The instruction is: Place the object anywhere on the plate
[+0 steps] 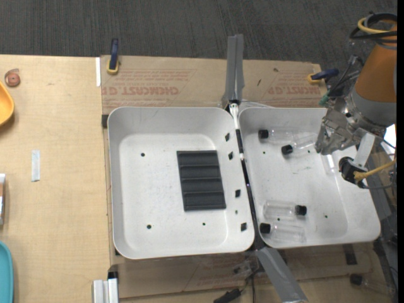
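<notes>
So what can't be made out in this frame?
- Two-finger gripper, camera view: finger state hidden by its own grey body.
- Clear plastic vials with black caps: transparent against the white right bin, so their count is unclear.
- Orange dish: cut by the left edge.

Open white floor all round the black ribbed plate [201, 180] in the left bin [126, 122], free on every side. Raised divider [242, 163] between the bins, with small black clips along it. In the right bin [353, 232], clear vials [283, 223] crowding the near-left corner and two more [287, 141] near the far wall; bare floor mid-bin. Arm [372, 87] over the right edge.
</notes>
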